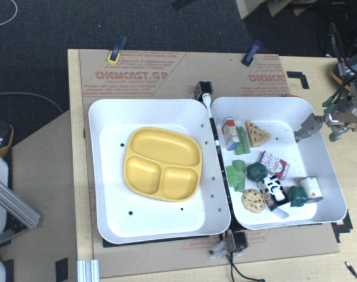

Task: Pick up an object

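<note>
White plastic bins sit side by side on the bench (84,75): the left bin (108,216) carries a yellow divided tray (162,163), the right bin (325,157) a scatter of small toy foods. The jaws (310,127) hang at the right bin's far right rim, with a grey finger slanting down over the bin's edge and nothing between the fingers that I can see. Whether they are spread or closed I cannot tell; the wrist is cut off by the picture's right side and the finger shapes blur into the arm's hardware.

By my reading, the pick has not begun: this is the approach, with no object chosen by contact. Nearest the jaws, down and to their left, lie a red patterned packet (275,163) and a white cylinder (310,188) touching a dark green piece (297,196). Farther left of the jaws are a pizza slice (258,133), a small carton (228,133) beside a green strip (242,141), and, lower, a cookie (253,200), a green leafy piece (236,175) and a black-and-white toy (275,190).

The next move likely calls for travelling inward from the rim, settling over one item that stands clear of its neighbours, and then descending. The pizza slice looks best isolated; the lower cluster is crowded, with pieces touching or overlapping, so a grasp there risks catching two things or nudging them apart.
</note>
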You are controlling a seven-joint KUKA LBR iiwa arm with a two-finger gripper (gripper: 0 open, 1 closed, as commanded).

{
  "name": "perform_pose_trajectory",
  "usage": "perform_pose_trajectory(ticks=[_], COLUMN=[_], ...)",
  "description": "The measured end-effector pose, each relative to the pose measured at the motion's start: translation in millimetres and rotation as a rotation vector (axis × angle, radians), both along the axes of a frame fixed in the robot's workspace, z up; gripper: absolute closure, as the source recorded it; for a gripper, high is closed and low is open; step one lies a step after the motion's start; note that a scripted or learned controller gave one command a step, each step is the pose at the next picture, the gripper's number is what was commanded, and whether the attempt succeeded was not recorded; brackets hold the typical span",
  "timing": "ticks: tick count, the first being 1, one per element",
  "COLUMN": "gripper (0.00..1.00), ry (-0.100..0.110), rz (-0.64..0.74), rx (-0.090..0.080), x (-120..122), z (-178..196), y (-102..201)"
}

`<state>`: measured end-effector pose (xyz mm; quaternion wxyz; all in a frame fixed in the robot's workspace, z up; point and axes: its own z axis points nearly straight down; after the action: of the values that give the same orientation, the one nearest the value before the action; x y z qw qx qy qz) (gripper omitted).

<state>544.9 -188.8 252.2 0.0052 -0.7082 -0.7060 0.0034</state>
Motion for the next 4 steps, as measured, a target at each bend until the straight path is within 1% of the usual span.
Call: perform_pose_trajectory(ticks=[1, 2, 3, 4], gripper=[0.00, 0.00, 0.00, 0.00], ry=[-0.012, -0.006, -0.004, -0.014], rz=[0.003, 0.004, 0.003, 0.002], rx=[-0.003, 0.000, 0.001, 0.001], x=[2, 9, 3, 5], z=[7, -50, -114, -163], y=[0, 8, 7, 8])
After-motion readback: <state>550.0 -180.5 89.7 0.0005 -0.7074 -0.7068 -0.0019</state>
